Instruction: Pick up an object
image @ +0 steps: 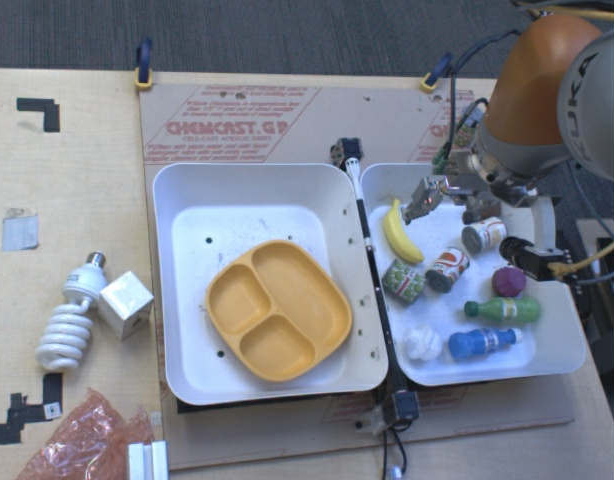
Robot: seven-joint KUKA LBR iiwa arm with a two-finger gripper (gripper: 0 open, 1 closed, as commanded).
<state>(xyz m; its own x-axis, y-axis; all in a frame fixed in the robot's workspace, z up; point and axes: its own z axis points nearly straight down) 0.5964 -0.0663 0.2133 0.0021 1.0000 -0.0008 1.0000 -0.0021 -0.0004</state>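
The end effector (437, 190) hangs over the far end of the right bin (562, 353), near the banana (400, 233); whether it is open or closed cannot be told, and nothing shows between its fingers. The cans (482, 236), green bottle (504, 311) and blue bottle (484, 343) lie crowded together. A descent could land on the bin wall, nudge a neighbour, or let the curved banana slip out.
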